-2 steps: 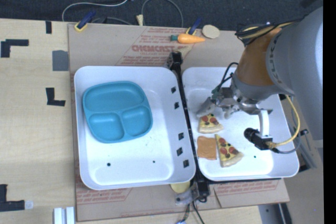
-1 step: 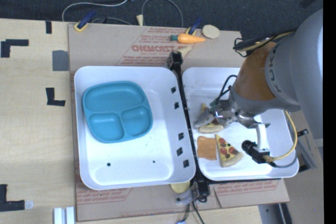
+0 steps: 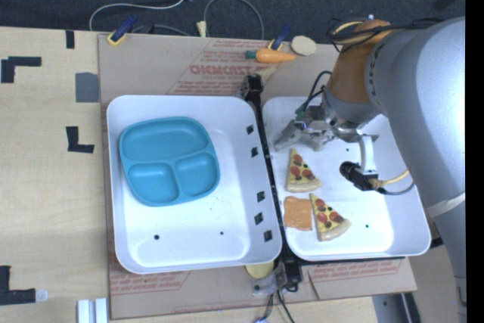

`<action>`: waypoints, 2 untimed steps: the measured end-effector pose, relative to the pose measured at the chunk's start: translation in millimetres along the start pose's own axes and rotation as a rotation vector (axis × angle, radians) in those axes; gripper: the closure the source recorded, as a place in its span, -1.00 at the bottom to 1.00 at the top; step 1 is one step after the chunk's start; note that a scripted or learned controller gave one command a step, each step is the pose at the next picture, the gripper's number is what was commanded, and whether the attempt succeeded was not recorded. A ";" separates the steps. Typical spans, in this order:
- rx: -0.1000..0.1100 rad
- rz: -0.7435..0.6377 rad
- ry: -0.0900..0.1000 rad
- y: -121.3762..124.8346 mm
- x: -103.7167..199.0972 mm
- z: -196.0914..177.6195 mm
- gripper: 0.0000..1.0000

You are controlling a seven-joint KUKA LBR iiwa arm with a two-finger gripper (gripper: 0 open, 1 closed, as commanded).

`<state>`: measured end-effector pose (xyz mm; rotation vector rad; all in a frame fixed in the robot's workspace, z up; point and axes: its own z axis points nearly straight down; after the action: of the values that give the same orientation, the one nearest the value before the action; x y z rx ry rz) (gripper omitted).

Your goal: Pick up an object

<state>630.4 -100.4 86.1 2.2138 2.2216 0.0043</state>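
We saw two white bins side by side on the bench. The left bin (image 3: pixel 136 238) held a blue divided plate (image 3: pixel 169 159). In the right bin (image 3: pixel 393 231) lay two pizza slices, one (image 3: pixel 301 171) above the other (image 3: pixel 329 217), with a piece of toast (image 3: pixel 297 213) touching the lower slice. The gripper (image 3: pixel 302 131) hung just above the upper slice, the grey arm (image 3: pixel 423 102) reaching in behind it. A carrot (image 3: pixel 271 54) lay beyond the bins.

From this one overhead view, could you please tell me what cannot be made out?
- Gripper: too small and blurred in the camera view to read its state.
- Right bin: its far right part is hidden by the arm.
- Orange item beyond the bins: too small to identify.
- Blue tray: its compartments show fully.
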 end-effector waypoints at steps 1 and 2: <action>-0.001 0.003 -0.002 -19.8 4.5 -0.8 -1.00; 0.000 0.002 -0.003 -19.4 3.8 -10.8 1.00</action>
<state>610.9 -96.7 96.7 2.2142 2.2181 0.0007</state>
